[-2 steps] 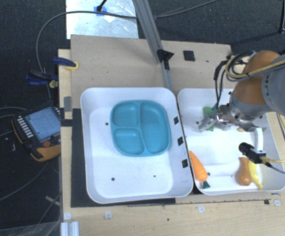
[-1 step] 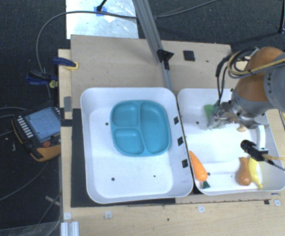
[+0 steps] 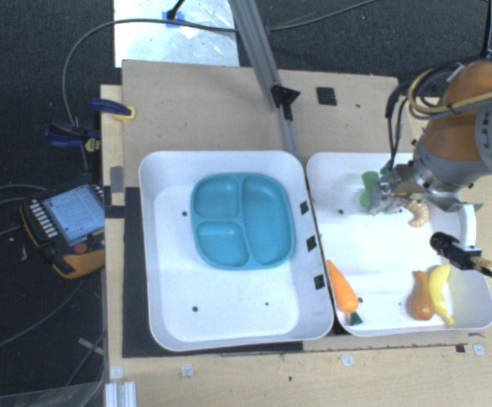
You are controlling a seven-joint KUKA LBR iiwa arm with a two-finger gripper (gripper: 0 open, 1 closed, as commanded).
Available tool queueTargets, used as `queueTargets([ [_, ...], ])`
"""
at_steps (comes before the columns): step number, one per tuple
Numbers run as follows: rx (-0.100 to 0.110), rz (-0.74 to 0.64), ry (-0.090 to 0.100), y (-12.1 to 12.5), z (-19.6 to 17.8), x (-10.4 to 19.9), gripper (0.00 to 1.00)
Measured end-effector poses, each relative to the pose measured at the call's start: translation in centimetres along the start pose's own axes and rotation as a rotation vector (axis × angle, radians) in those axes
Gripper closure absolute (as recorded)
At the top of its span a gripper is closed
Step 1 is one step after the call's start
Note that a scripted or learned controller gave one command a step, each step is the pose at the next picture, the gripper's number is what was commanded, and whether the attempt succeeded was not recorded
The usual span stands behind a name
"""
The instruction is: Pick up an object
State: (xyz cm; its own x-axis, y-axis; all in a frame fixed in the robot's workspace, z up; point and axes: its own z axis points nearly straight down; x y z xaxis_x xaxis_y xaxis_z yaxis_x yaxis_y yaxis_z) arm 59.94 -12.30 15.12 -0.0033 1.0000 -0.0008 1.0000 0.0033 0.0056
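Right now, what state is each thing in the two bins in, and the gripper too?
Blue divided plate: flat in the left bin, nothing on it.
Carrot: lying at the right bin's left edge.
Banana: lying beside a brown toy.
Green object: by the gripper, grasp unclear.

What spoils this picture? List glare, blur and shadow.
Camera view: glare whitens the panel at top left; the white bins are bright but keep detail; the gripper and the small items beside it are soft, hard to resolve; the blue divided plate is sharp, with little shadow.
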Motion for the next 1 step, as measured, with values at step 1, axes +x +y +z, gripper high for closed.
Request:
queueTargets([
  [1,-0.001,0.000,0.000,-0.79,-5.18,-0.07,1.00],
])
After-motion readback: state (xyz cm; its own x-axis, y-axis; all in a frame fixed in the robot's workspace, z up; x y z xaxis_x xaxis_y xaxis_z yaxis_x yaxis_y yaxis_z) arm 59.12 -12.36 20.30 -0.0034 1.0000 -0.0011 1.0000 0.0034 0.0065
